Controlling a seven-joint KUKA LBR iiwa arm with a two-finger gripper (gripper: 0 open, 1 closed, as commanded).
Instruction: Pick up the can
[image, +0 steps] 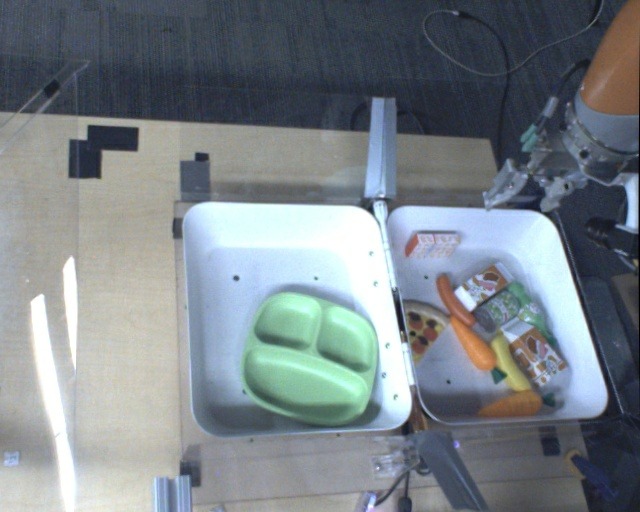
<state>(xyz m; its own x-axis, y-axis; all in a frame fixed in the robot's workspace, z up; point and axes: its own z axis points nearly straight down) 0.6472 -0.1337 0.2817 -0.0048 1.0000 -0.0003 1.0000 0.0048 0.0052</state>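
We see the arm (610, 75) reaching in from the right, its tool (525, 180) poised above the far rim of the right bin (575, 300), outside the pile it must work in. Its two fingers stand apart, with nothing between them, which we read as a readied stance before a descent and not a grasp. The can (492, 313), small and grey, lies below and slightly left of the tool, down in the right bin, wedged among cartons (485, 285) and a green packet (520, 300); its outline is hard to make out, so we name it with some caution. An orange carrot (470, 340) lies just beside it on the near side, and a second carrot (510, 405) rests farther off, against the near wall. A small box (433, 241) sits alone, nearer the tool and to its left. Well apart, in the left bin (200, 300), a green tray (312, 357) lies upside down, playing no part here. We judge the pick not yet begun: the tool must travel toward the crowd and drop between close neighbours, where a carton could easily be caught instead.
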